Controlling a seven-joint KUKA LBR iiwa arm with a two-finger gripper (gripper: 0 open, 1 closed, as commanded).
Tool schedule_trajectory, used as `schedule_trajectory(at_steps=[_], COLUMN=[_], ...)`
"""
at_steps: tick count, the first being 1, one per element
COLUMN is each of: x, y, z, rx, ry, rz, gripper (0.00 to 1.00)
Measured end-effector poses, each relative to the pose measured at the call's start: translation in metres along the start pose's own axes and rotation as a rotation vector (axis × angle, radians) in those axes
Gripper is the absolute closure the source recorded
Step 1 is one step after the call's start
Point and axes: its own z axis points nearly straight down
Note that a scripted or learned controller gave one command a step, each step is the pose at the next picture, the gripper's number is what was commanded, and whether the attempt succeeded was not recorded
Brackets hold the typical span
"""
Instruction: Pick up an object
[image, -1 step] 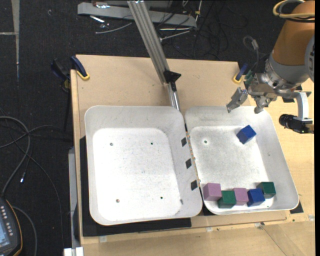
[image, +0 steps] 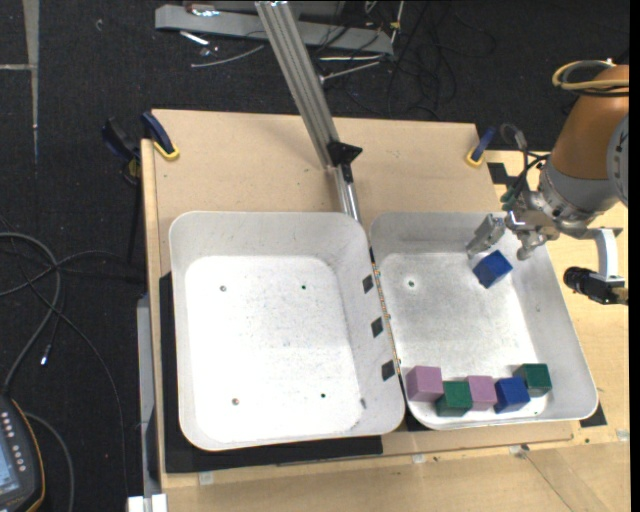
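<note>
Up near the right bin's (image: 560, 330) far edge, the gripper (image: 507, 240) spreads its fingers wide, and a blue cube (image: 492, 269) sits between the fingertips, touching them. It is tilted, one corner pointing down, with no evident long axis.

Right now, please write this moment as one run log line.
gripper: over right bin | blue block: between fingers, lifted | five blocks: near edge

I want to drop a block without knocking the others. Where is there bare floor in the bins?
The left bin has bare floor throughout. In the right bin, the middle is free, between the blue block at the hand and the crowded row of blocks along the near wall.
</note>
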Motion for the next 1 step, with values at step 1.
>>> schedule_trajectory(at_steps=[1], x=[-0.0017], y=[-0.0007], z=[0.0475], rx=[-0.013], ry=[-0.001], rz=[-0.007], gripper=[0.0])
